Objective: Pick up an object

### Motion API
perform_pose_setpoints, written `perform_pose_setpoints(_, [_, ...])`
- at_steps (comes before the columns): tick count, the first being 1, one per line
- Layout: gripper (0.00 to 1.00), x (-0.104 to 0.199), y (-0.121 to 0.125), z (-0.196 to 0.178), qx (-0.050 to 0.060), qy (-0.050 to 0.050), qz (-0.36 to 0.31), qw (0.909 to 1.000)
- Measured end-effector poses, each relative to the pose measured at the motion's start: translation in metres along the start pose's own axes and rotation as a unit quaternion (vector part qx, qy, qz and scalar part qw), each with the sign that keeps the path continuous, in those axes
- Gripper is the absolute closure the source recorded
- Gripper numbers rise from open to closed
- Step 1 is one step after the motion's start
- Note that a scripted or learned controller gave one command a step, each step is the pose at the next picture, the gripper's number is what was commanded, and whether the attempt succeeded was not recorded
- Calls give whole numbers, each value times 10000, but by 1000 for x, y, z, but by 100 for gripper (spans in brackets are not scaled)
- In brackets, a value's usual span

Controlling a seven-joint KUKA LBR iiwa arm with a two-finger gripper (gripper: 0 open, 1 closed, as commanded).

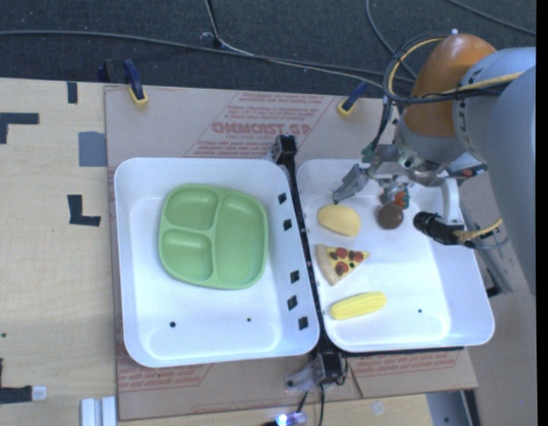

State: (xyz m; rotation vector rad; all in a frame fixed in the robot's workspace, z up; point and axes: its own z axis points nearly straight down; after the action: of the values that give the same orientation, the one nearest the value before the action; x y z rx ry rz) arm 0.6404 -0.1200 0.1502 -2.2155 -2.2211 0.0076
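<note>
— Brown, that round piece (391, 216) under the claw (377, 185) in the right bin (451, 322)?
— Yes, beside the yellow lump (339, 219). Claw's fingers look spread, gripping nothing, presumably poised above it to descend for a grab.

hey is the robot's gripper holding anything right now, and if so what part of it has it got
Cannot be told. The gripper sits over the right bin's far side, next to the yellow potato-like piece and a small brown object; nothing is visibly gripped.

Lying in the right bin: yellow lemon (339, 219), brown ball (390, 216) beside it, pizza slice (340, 262), corn cob (357, 305) nearest.
</note>
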Motion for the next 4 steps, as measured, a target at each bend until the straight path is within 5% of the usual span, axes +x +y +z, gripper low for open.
perform_pose_setpoints(1, [0, 10, 1, 49, -6, -1, 1, 10000])
perform_pose_setpoints(2, [100, 10, 2, 36, -20, 0, -5, 10000])
perform_pose_setpoints(4, [100, 10, 9, -88, -61, -4, 7, 10000])
